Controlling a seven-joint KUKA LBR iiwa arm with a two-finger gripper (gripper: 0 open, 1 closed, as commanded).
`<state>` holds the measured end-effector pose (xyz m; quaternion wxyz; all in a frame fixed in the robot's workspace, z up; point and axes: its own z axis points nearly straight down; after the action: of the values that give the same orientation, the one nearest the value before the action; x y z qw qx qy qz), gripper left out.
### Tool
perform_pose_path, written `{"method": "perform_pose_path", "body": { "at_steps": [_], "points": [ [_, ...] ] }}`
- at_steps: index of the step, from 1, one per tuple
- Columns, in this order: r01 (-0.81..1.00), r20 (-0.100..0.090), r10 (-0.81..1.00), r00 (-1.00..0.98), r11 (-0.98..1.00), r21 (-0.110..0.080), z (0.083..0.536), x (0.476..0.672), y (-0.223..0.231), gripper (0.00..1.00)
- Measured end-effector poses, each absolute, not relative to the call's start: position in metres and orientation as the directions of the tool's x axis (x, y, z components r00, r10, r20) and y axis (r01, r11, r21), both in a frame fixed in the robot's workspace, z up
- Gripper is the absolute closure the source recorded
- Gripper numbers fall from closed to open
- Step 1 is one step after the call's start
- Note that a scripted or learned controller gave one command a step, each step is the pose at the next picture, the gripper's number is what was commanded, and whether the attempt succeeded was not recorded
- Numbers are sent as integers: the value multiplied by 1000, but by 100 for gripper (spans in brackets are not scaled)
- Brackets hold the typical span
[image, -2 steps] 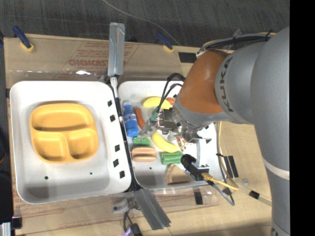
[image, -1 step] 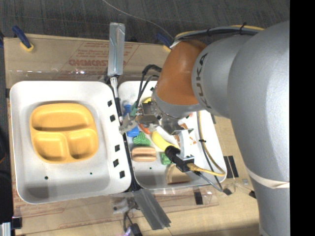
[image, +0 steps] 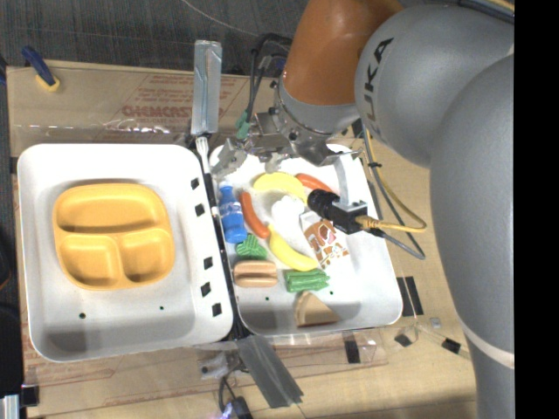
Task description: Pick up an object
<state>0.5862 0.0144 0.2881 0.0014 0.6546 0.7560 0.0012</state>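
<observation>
Pincer: gripper sat low over the far left corner of the right bin, under the orange band; its metal parts merged with cables, so how far it stood open, and whether it had hold of anything, could not be told
Hidden: arm covered the far right part of the right bin and ran off the top and right edges; whatever lay straight beneath the wrist was blocked
Hard to make out: white item just right of and nearer than the pincer, shape unclear
Banana: yellow banana curved, lying below the pincer, toward the near side
Blue bottle: blue bottle just below the pincer, along the bin's left wall
Sausage: orange-red sausage beside the bottle, on its right
Green pieces: green piece and second green piece, nearer than the bottle
Hot dog: bun near the bin's front, left side
Printed packet: brown-and-white packet right of the banana
Left bin: left bin well left of the pincer, holding a yellow divided tray
</observation>
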Motion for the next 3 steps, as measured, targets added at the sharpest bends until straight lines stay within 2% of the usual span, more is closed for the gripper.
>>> {"method": "perform_pose_path", "body": {
  "at_steps": [1,2,3],
  "points": [
    [964,1,964,-265,265,-8,194,546,-43,0],
    [995,-1,995,-98,98,-4,149,584,-97,0],
    [967,-5,967,-254,254,4,94,620,-117,0]
  ]
}}
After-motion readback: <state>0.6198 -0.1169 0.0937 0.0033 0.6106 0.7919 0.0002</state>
